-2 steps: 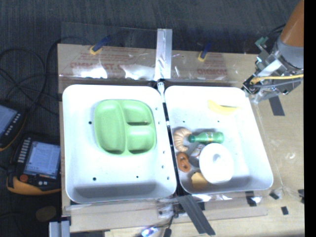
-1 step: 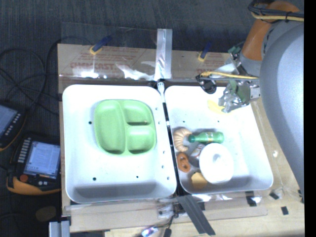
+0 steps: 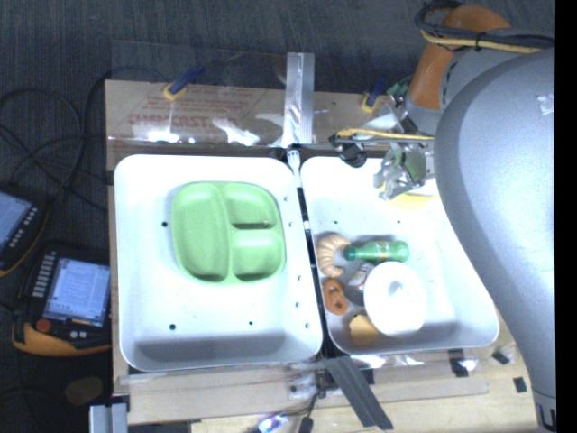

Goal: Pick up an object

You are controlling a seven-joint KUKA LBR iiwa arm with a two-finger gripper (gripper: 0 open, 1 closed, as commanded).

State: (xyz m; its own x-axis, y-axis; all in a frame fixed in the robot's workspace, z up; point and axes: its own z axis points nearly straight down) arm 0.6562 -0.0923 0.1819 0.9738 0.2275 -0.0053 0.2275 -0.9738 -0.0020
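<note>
Two shallow white bins sit side by side on a bench over dark carpet; the left bin holds a green divided tray. Toward the lower right, the right bin holds a green bottle, a white cup and small brown pieces. My gripper hangs over that bin's upper part, well above the bottle, and whether my jaws are spread or closed I cannot tell.

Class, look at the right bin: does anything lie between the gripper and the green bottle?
Nothing visible does. The gripper hangs over the bin's far part; bare white floor separates it from the green bottle, which lies atop the pile beside the white cup.
</note>
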